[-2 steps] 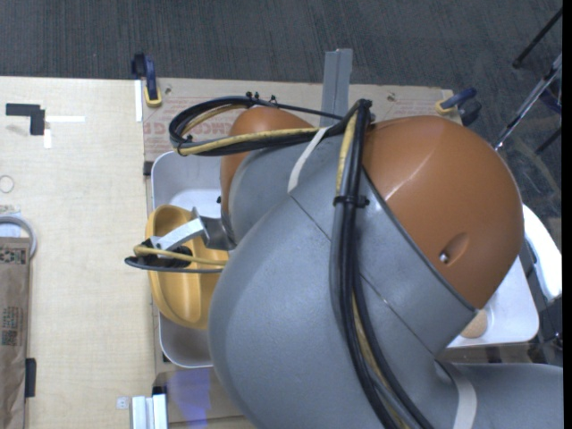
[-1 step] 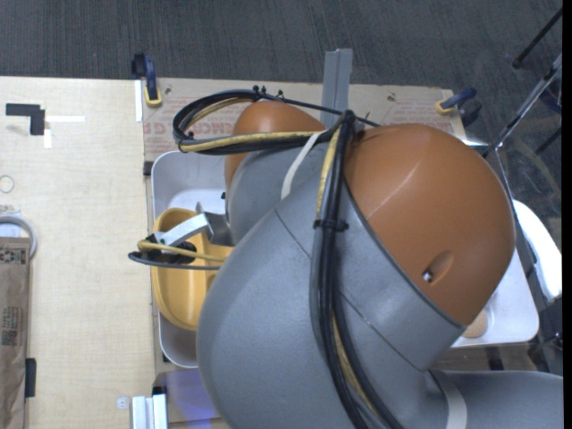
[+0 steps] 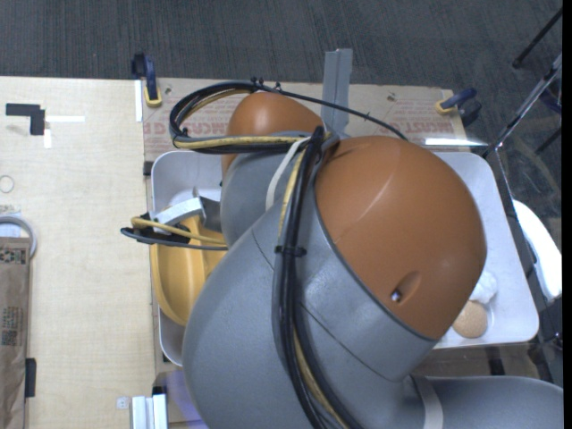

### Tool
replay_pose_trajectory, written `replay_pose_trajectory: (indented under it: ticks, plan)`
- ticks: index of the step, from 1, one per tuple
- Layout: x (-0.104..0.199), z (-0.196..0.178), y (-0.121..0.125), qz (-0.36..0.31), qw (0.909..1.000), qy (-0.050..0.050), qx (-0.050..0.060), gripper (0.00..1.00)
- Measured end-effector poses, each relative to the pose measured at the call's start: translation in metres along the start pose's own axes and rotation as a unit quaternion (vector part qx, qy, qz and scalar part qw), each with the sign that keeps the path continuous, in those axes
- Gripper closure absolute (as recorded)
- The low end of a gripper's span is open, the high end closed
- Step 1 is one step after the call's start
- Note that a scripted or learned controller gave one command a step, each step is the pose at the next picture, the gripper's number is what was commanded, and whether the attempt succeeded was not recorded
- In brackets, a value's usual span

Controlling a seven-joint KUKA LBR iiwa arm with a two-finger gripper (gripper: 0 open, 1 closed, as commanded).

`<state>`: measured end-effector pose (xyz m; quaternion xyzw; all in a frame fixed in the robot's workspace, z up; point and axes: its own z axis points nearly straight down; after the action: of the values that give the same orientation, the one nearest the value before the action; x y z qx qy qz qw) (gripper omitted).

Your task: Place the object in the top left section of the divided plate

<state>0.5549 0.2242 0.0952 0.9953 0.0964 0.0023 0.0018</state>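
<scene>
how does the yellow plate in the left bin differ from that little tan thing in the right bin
The yellow plate is mustard yellow and broad, mostly hidden under the arm; the tan object is pale beige, small and rounded, only partly covered. The plate lies at its bin's left wall, the tan object near the right bin's lower right corner. Each rests inside a white bin.

Both bins (image 3: pixel 170 172) are largely covered by the arm (image 3: pixel 340 284). The yellow divided plate (image 3: pixel 170 280) is mostly hidden at the left bin's left edge; its sections cannot be told.
</scene>
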Motion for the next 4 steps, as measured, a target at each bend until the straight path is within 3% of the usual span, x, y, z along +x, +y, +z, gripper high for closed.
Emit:
replay_pose_trajectory:
  ticks: [1,2,3,4]
  plan:
    - [-0.017,0.001,-0.004,0.000,1.0000,-0.001,0.000,1.00]
    - [-0.002,-0.047,-0.002,-0.002,1.0000,-0.003,0.001,1.00]
    - [-0.076,0.004,-0.018,-0.004,1.0000,-0.005,0.001,1.00]
    - [-0.076,-0.011,-0.018,-0.100,0.9950,-0.005,0.001,1.00]
